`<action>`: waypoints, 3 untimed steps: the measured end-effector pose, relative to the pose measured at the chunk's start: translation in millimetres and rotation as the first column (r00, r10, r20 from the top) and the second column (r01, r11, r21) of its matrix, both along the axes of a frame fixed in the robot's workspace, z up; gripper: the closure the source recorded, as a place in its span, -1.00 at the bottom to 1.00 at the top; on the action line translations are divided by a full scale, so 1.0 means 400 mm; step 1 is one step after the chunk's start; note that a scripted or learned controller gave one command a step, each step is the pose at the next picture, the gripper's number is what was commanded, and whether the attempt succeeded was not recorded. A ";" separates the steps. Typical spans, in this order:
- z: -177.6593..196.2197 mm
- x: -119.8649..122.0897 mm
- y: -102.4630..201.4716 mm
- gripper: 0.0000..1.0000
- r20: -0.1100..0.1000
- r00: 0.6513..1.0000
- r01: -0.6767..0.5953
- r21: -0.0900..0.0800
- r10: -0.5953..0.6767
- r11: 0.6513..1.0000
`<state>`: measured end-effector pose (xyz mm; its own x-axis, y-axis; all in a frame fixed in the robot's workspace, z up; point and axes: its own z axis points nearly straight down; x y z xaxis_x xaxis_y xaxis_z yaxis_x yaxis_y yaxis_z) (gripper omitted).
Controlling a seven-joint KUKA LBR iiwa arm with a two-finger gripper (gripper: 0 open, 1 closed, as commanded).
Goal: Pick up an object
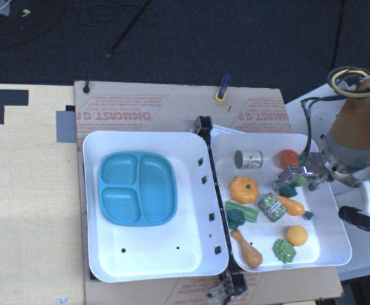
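A blue divided plate (138, 189) is seen in the left bin (108, 259). In the right bin (337, 250) toy foods are scattered: a small pumpkin (244, 190), a carrot (290, 205). The pincer (290, 182) is lowered just above the carrot; whether it is open cannot be told.

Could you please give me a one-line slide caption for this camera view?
Gripper lowered among toy foods in the right bin; blue divided plate in the left bin.

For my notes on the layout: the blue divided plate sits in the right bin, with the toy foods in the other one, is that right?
Not quite: the camera view shows the blue divided plate in the left bin. The toy foods, such as the small pumpkin, lie in the right bin.
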<state>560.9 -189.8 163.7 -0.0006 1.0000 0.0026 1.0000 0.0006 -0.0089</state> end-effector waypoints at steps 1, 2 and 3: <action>-0.154 0.012 0.017 -1.00 0.003 1.000 -0.001 0.000 0.001 1.000; -0.193 0.011 0.021 -1.00 0.004 1.000 0.003 -0.001 -0.003 1.000; -0.165 0.011 0.018 1.00 0.004 1.000 0.007 0.000 -0.007 1.000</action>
